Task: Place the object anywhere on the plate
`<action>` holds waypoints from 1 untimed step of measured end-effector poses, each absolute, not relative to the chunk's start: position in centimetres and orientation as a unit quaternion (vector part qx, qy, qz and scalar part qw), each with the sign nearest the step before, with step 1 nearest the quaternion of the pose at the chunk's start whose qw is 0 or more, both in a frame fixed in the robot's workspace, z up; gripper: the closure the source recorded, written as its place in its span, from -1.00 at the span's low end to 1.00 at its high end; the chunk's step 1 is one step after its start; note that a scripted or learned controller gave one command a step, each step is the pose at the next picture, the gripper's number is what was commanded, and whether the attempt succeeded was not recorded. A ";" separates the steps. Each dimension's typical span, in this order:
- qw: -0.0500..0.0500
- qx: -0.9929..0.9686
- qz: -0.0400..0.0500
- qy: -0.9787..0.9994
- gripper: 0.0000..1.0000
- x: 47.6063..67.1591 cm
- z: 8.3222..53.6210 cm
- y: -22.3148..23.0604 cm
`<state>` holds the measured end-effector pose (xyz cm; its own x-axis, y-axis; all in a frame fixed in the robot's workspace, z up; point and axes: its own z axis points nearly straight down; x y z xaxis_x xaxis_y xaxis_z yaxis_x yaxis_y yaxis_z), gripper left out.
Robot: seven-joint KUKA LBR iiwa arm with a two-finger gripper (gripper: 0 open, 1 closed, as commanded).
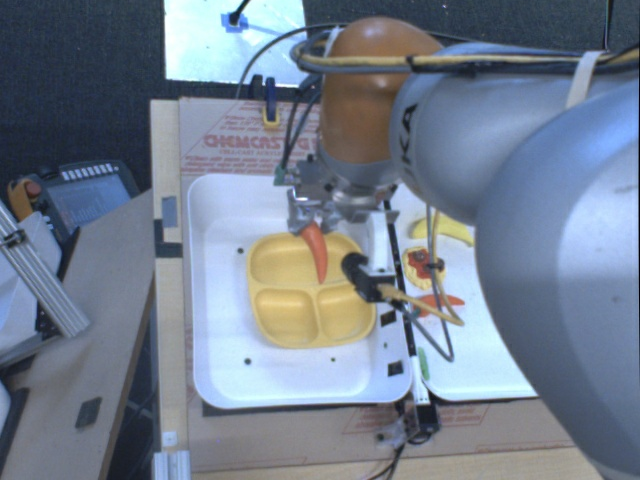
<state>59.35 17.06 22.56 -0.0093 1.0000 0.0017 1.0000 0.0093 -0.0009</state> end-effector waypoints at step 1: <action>0.000 -0.704 -0.001 -0.710 1.00 58.1 23.4 20.7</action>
